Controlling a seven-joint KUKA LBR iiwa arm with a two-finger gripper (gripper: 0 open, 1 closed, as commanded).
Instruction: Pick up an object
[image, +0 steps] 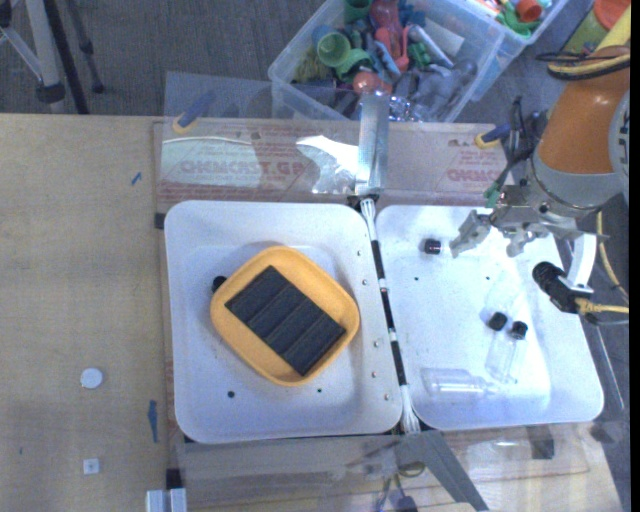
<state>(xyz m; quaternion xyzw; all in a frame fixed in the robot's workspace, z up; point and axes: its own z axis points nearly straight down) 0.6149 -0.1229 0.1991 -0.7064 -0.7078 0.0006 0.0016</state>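
While the grey arm (585, 120) with its orange band reaches in above the right bin (560, 395), its gripper (493, 233) hangs over that bin's far edge with the two thin metal jaws spread apart and nothing between them. This right bin is a shallow white tray with rounded corners, and it serves as the landmark. Inside it, near its middle, two clear vials with black caps (503, 345) lie close together; a third clear, nearly see-through vial (452, 381) lies along its near wall. A small black cap (432, 245) sits alone near its far left corner, just beside the jaws but not touching them. Touching the right bin's left wall is the left bin (190, 400), the same smooth white plastic, which carries a rounded yellow square dish (240, 345) topped by a dark ribbed slab (285, 318), set at a tilt to the walls. Beyond the right bin's far wall, on the pale wooden counter (70, 260), lies a flat strip of printed cardboard (240, 168), and past that stands a clear tub of bright plastic toys (390, 45).
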